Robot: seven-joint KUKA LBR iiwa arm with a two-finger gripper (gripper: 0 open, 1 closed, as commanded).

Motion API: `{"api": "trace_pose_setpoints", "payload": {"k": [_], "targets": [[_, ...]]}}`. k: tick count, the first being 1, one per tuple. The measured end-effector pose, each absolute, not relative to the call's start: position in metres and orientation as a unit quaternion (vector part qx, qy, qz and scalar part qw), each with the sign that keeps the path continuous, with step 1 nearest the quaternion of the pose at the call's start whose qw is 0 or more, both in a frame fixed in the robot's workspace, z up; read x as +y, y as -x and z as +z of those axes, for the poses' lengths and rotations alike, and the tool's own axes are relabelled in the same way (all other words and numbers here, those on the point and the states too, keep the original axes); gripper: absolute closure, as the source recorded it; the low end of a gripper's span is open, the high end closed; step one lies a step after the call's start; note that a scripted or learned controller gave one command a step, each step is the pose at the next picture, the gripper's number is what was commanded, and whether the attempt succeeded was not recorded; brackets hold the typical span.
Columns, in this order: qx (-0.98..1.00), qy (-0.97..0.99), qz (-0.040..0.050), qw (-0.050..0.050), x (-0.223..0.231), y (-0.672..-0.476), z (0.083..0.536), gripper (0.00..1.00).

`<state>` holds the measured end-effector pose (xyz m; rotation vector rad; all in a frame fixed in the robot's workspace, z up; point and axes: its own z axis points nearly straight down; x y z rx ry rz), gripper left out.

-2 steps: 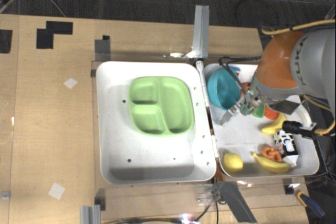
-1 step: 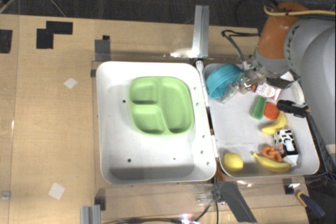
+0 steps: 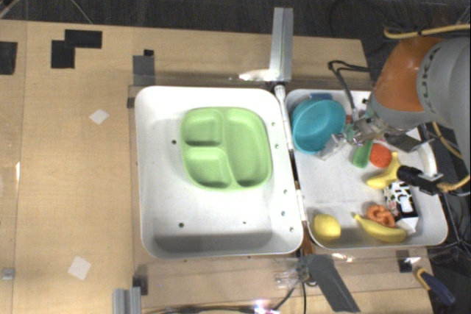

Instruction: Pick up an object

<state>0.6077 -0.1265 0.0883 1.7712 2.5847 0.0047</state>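
Note:
My gripper point(image 3: 352, 134) is low in the right bin point(image 3: 324, 187), near its far side. It sits between a blue bowl point(image 3: 318, 124) on its left and a small green object point(image 3: 360, 154) just in front of it. An orange-red piece point(image 3: 380, 156) lies beside the green one. Nearer the front are a small yellow banana point(image 3: 384, 179), a longer banana point(image 3: 380, 230), a yellow lemon point(image 3: 327, 226), an orange-red toy point(image 3: 380, 215) and a black-and-white box point(image 3: 402, 200). The grey wrist hides the spot under the gripper.
The left bin point(image 3: 158, 217) holds a green divided plate point(image 3: 224, 147). A metal post point(image 3: 282, 44) stands behind the seam between the bins. Cables point(image 3: 346, 70) run along the right bin's far edge, and the arm's orange band point(image 3: 403, 77) is above the far right corner.

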Motion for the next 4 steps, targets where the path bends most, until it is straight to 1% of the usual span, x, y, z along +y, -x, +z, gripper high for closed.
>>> {"api": "trace_pose_setpoints", "payload": {"k": [1,2,3,4], "targets": [[0.779,-0.627,0.0032,0.005,-0.121,-0.591,0.089,0.00],[0.743,-0.669,0.0022,0.004,-0.119,-0.603,0.088,0.00],[0.705,-0.709,-0.0044,-0.005,-0.152,-0.667,0.085,0.00],[0.707,-0.707,-0.0066,-0.003,-0.155,-0.667,0.097,1.00]]}}
